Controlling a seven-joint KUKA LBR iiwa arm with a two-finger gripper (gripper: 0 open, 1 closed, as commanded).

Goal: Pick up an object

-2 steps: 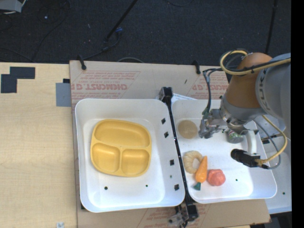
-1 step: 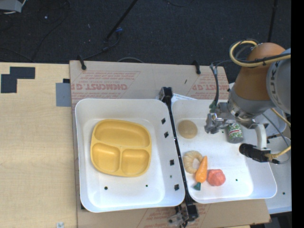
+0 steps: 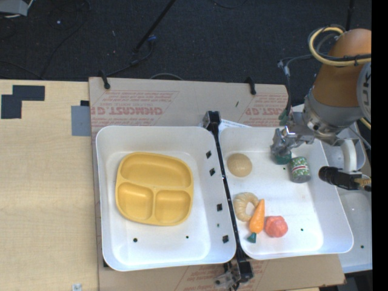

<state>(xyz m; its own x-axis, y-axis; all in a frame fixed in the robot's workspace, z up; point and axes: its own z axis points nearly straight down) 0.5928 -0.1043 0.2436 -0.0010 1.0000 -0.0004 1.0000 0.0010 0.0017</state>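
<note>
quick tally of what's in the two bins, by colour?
Yellow: 1, divided plate in the left bin
Beige: 2, round ball, ring-shaped pastry
Orange: 1, carrot
Red: 1, lumpy fruit
Green patterned: 1, small can
Total: 6; five lie in the right bin.

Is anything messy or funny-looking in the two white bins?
Nothing looks spilled or broken. The carrot leans across the pale ring-shaped toy instead of lying flat, touching the red toy. The small can lies on its side. The yellow divided plate sits flat in the left bin.
</note>
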